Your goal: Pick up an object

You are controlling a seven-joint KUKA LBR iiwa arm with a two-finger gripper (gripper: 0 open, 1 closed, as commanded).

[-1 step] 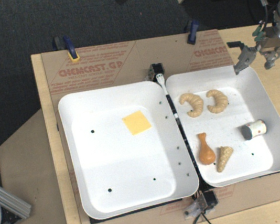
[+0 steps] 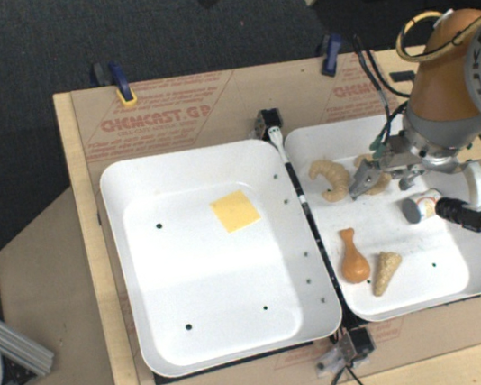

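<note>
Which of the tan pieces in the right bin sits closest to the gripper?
The curved tan piece at the bin's far left, just left of the gripper. The orange pear-shaped piece and the pale cone-shaped piece lie nearer the front edge.

You have two white bins: one yellow square in the left, three tan pieces and one orange gourd in the right.
</note>
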